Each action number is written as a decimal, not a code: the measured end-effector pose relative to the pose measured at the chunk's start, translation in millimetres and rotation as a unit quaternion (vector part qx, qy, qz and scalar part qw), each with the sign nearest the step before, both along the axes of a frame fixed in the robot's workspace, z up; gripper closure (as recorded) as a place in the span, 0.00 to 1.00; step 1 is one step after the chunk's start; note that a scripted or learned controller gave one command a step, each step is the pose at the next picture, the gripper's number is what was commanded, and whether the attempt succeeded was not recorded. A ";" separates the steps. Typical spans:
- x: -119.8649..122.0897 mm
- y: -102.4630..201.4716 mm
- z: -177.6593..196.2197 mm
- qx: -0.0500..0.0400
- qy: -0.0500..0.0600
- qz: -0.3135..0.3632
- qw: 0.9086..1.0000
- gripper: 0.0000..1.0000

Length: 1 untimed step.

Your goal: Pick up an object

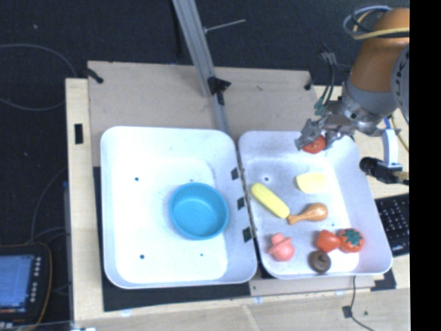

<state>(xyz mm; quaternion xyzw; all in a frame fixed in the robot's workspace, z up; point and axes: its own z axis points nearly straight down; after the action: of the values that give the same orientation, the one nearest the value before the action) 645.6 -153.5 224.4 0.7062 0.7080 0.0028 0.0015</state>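
The two-finger gripper (pixel 315 138) hangs over the far part of the right-hand shallow white bin (pixel 275 147), its fingers clenched on a small red rounded object (pixel 315 144) that shows between and just below them. The grey arm with its orange band (pixel 377 54) reaches in from the right above it. Taking the right bin as the landmark, a pale yellow rounded piece (pixel 311 182) lies in its middle towards the right wall, a yellow corn-like piece (pixel 269 201) sits near its left wall, and a brown drumstick-shaped toy (pixel 309 214) lies between them, nearer the front. Along its front edge lie a pink lumpy toy (pixel 280 247), a dark brown round piece (pixel 319 261), and two red tomato-like toys (pixel 339 241) touching each other. Just left of that bin, the second white bin (pixel 131 150) holds a blue plastic bowl (pixel 198 210).
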 end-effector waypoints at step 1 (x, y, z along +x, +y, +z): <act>0.9 -0.3 18.8 0.000 0.001 0.002 1.000 1.00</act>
<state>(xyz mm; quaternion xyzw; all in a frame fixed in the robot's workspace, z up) 646.6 -153.7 243.1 0.7046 0.7096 0.0021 0.0006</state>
